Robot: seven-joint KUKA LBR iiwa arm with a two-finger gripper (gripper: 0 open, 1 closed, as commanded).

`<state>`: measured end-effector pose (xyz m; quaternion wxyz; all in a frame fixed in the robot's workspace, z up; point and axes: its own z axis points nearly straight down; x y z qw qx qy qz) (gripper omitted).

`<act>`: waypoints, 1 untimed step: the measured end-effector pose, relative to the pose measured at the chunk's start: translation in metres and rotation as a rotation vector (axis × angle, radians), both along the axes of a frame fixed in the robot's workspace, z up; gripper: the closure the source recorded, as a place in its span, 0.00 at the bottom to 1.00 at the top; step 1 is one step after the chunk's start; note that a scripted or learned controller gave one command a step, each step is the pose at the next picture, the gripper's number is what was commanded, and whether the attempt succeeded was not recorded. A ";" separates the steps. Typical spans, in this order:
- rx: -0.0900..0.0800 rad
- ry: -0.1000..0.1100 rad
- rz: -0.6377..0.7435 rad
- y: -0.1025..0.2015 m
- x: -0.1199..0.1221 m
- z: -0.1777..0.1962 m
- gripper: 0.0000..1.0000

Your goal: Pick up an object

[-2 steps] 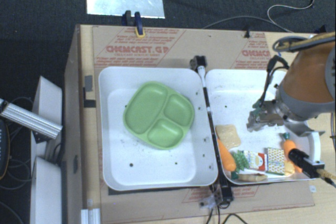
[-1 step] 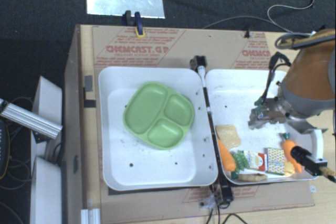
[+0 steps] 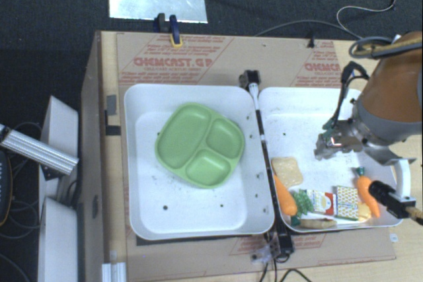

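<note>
My gripper [image 3: 332, 142] hangs over the middle of the right bin [image 3: 297, 117], above bare white floor. Below and left of it lies a tan slice of bread [image 3: 287, 170]. Along the bin's front edge sit an orange carrot [image 3: 284, 197], a green leafy piece [image 3: 305, 200], a small printed carton [image 3: 336, 202], a second carrot [image 3: 367, 196] and a pale banana-like piece [image 3: 317, 224]. I see nothing held in the gripper.
The left bin [image 3: 149, 208] holds a green divided plate [image 3: 200, 144] near its centre. A ridge where the two bins meet [image 3: 262, 142] runs between them. The arm's orange-banded body [image 3: 393, 99] fills the right side above the bin.
</note>
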<state>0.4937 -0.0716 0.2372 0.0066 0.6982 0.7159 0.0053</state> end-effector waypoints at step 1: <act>-0.001 -0.003 0.004 0.000 0.001 0.011 1.00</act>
